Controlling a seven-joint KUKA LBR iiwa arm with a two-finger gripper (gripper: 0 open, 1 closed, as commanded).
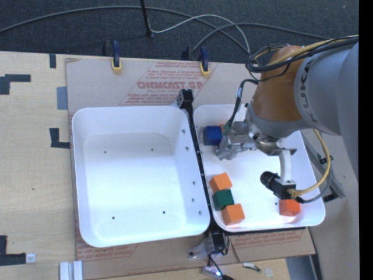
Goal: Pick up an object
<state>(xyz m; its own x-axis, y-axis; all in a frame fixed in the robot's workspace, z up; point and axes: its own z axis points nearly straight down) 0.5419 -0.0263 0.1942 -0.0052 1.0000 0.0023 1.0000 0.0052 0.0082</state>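
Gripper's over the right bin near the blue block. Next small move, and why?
Probably shift the gripper slightly toward the blue block and centre over it before descending. It sits just beside the block in the right bin, nothing visibly held, and that block is nearer than the two orange blocks and green block.

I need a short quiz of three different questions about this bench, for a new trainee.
1. True or false: the blue block lies in the right bin.
2. Which block sits between two orange blocks? A) green B) yellow C) red
3. Fill in: the gripper is nearest the ___ block.

Key: 1 true. 2 A, the green block lies between one orange block and another. 3 blue.
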